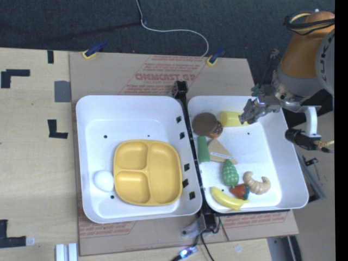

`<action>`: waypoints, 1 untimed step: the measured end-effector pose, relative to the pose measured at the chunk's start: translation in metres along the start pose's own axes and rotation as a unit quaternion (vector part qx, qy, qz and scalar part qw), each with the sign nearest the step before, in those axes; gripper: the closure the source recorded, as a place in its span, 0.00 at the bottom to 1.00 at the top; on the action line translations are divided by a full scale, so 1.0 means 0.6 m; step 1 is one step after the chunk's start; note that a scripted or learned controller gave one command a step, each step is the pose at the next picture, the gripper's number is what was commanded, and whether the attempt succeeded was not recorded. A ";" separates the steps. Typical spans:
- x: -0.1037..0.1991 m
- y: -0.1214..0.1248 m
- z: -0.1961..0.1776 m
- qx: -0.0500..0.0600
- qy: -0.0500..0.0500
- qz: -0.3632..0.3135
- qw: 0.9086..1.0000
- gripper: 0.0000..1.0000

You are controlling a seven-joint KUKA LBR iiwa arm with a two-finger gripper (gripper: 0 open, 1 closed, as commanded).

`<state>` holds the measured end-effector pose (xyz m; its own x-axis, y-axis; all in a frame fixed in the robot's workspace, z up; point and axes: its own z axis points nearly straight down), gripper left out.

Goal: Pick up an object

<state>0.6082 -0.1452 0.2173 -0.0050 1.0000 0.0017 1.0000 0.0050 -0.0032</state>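
Overhead, by item:
Arm: grey with an orange band, reaching in from the right over the far right corner of the right bin [288, 162].
Gripper [251, 115]: low over the far end of the right bin, its dark fingers pointing down and left at the yellow block [230, 118]; whether it is clenched or released cannot be told, and nothing can be seen between its parts.
Yellow block: lies at the far end of the right bin, just beside the gripper on its left; touching or not is unclear.
Brown round piece [206, 124]: just left of the yellow block, near the wall between the bins.
Green stick [203, 149]: lies along the left wall of the right bin, below the brown piece.
Tan wedge [219, 151]: just right of the green stick, mid-bin.
Green bumpy fruit [230, 173]: nearer the front, below the wedge.
Croissant [258, 183]: right of the green fruit, near the front.
Red piece [239, 191]: between croissant and banana.
Banana [227, 199]: lies by the front wall.
Left bin [98, 113]: holds a yellow divided plate [148, 172] with a white ball [103, 180] just beside its left rim.
Counter [32, 162]: pale wood, with cardboard under both bins.
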 end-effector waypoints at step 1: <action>0.080 -0.031 0.016 0.001 0.000 0.000 1.000 1.00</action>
<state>0.5896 -0.0970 0.2078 -0.0049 1.0000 0.0015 1.0000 0.0049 -0.0045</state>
